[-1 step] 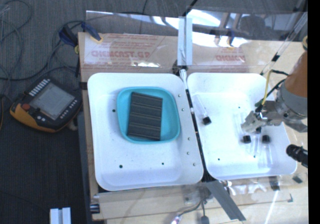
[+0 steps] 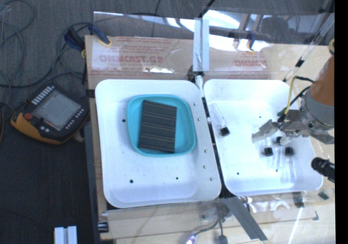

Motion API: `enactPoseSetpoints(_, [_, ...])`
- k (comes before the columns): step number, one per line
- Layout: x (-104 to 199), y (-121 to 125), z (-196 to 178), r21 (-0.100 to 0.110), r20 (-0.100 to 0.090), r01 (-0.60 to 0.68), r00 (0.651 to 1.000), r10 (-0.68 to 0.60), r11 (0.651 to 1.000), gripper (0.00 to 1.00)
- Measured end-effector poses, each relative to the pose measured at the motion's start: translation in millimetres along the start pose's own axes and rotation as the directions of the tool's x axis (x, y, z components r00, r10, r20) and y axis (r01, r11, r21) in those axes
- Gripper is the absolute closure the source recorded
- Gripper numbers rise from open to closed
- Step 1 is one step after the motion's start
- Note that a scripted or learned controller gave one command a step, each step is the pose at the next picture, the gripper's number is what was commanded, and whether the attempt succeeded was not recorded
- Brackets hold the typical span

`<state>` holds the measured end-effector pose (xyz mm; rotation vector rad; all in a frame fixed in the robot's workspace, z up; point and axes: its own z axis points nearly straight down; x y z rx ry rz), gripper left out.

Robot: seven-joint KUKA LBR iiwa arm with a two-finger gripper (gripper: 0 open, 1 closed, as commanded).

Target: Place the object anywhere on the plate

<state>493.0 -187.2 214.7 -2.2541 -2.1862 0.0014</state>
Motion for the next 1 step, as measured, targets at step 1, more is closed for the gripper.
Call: enactPoseSetpoints(1, [-32.4, 19.9, -79.9, -0.001, 0.005, 0.253, 0.967, -0.253, 0.967, 0.00])
